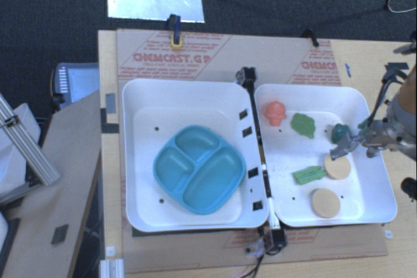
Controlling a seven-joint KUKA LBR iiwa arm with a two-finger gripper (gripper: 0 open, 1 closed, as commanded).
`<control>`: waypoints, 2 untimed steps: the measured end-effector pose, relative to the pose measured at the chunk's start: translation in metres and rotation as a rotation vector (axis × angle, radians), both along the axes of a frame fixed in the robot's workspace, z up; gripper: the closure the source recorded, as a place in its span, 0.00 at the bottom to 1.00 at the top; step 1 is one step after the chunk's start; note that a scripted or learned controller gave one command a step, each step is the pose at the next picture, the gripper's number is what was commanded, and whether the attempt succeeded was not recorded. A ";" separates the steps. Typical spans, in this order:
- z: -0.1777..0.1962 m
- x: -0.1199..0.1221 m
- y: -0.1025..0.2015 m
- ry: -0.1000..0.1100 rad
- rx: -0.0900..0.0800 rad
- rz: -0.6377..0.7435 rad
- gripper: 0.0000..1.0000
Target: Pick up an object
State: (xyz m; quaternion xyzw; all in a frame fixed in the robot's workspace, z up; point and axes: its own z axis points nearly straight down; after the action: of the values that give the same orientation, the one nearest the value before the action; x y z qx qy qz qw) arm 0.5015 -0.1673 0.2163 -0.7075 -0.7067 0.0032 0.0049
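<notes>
The right bin (374, 169) holds several small items: an orange-pink piece (275, 112) at the back left, a green lump (303, 124), a dark teal piece (339, 133), a flat green piece (308, 174) and two tan discs (337, 168) (326, 202). My gripper (348, 145) reaches in from the right, low over the bin's right half. It sits between the teal piece and the upper tan disc, close to both. No item shows clearly lifted off the bin floor.
The left bin (140, 107) holds a blue divided plate (199, 168). A black divider with clips (255, 140) runs between the two bins. Both bins rest on a cardboard sheet (195, 55) on the bench.
</notes>
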 end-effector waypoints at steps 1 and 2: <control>0.007 0.003 0.001 -0.013 -0.002 0.004 0.00; -0.036 0.002 0.007 -0.012 -0.002 0.003 0.00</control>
State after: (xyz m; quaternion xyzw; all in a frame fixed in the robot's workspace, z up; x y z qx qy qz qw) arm 0.5035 -0.1600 0.1802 -0.7064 -0.7078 -0.0002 -0.0002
